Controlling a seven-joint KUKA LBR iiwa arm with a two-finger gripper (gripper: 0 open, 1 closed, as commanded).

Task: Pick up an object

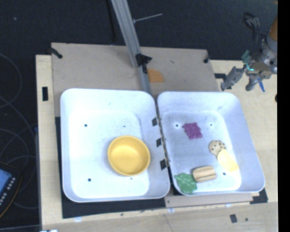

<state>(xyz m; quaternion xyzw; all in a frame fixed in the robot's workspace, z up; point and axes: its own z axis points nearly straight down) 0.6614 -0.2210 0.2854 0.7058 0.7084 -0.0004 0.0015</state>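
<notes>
My gripper (239, 84) hangs at the upper right, above the bench just beyond the far right corner of the right bin (241, 111). Its two fingers are spread open with nothing between them. The right bin holds a purple flat piece (192, 130), a speckled round piece (216, 146), a yellow oval piece (227, 161), a tan cylinder-like block (204, 173) and a green leafy piece (185, 182). A yellow bowl (128, 155) sits in the left bin (82, 110). All of these lie well below and left of the gripper.
A slanted metal post (127, 30) rises behind the bins near their shared edge. An orange patch (155, 75) lies on the board behind them. A handheld screen (0, 186) and cables lie off the bench at the left.
</notes>
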